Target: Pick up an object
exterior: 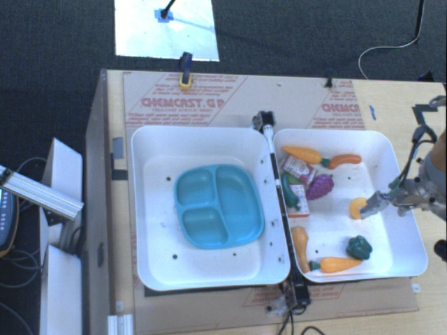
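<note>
Fingers: spread or pinched, cannot tell, blurred. Gripper [375,204] low in right bin [391,149], tip touching small orange piece [358,208], likely pick target, mid-bin. Green toy [359,247], carrots [338,263] just beside. Blue tray [218,206] alone in left bin [157,152], probable drop spot.

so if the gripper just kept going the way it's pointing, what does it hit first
Probably the small orange piece right at the tip of the gripper, which points left across the right bin; its height above the piece is unclear.
</note>
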You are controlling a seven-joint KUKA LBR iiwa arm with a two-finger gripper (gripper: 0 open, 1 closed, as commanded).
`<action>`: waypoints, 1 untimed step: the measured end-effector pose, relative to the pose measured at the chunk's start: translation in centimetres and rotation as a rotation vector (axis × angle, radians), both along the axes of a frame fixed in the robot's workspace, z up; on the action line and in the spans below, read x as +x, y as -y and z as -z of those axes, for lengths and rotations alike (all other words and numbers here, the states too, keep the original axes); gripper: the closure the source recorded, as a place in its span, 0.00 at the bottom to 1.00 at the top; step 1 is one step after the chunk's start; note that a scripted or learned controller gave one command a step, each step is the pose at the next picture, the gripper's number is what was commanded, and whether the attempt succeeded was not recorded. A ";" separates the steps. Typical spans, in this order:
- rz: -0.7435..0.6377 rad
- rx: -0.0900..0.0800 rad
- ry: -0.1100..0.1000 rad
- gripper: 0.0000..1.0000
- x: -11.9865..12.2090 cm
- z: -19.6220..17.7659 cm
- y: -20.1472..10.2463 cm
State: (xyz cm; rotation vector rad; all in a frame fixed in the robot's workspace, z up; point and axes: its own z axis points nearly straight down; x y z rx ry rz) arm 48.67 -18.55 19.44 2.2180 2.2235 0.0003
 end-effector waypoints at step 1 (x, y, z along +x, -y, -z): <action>0.000 0.000 0.000 0.00 2.8 10.8 -0.3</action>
